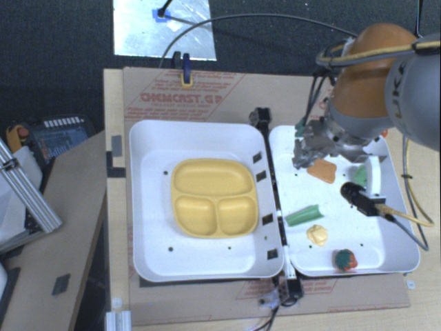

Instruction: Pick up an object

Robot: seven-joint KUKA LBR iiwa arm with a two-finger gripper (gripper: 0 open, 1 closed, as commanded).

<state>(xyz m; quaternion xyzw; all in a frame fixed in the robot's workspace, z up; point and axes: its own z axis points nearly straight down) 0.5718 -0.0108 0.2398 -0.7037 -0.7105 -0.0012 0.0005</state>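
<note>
left bin (pixel 148 205): yellow tray (pixel 213 197) | right bin (pixel 386 247): orange piece (pixel 322 170), green stick (pixel 303 216)

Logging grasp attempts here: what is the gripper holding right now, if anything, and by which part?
Cannot tell. The gripper is low in the right bin, right beside the orange piece, but no hold on it is visible.

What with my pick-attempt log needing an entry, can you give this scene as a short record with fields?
left bin: yellow divided tray, three compartments
right bin: orange piece, green stick, small yellow piece, red-and-green ball, green-and-white piece
gripper: over the right bin's far left part, close beside the orange piece
grasp: cannot tell from this view
</note>
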